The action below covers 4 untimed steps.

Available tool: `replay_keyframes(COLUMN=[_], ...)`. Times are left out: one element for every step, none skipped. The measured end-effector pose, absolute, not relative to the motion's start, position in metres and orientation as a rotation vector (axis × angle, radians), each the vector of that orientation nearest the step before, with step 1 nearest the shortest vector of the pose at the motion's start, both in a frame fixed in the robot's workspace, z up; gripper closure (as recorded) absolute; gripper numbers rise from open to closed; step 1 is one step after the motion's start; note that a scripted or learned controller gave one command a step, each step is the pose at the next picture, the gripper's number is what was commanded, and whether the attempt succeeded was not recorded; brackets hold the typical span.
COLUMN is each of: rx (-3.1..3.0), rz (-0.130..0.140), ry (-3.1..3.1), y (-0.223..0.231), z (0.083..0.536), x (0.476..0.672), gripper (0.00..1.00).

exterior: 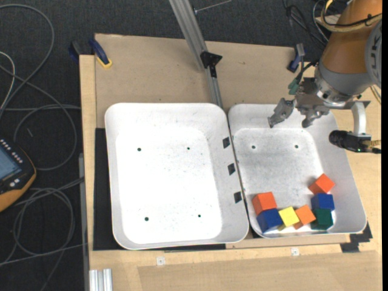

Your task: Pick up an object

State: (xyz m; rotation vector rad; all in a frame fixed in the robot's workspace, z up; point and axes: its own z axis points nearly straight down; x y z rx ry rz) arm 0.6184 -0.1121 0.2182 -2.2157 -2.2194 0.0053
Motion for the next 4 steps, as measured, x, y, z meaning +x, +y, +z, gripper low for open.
replay_keyframes(rx=[-2.215, -2.216, -2.222, -2.226], rz=[0.007, 0.007, -0.003, -0.006], ry=[-2.218, -2.216, -2.221, -2.224], y=[-0.106, -0.105, -0.105, -0.106], z=[0.157, 0.104, 0.119, 0.166], x=[0.622, 0.62, 0.623, 0.617], gripper=[0.0, 0.0, 1.0, 1.0])
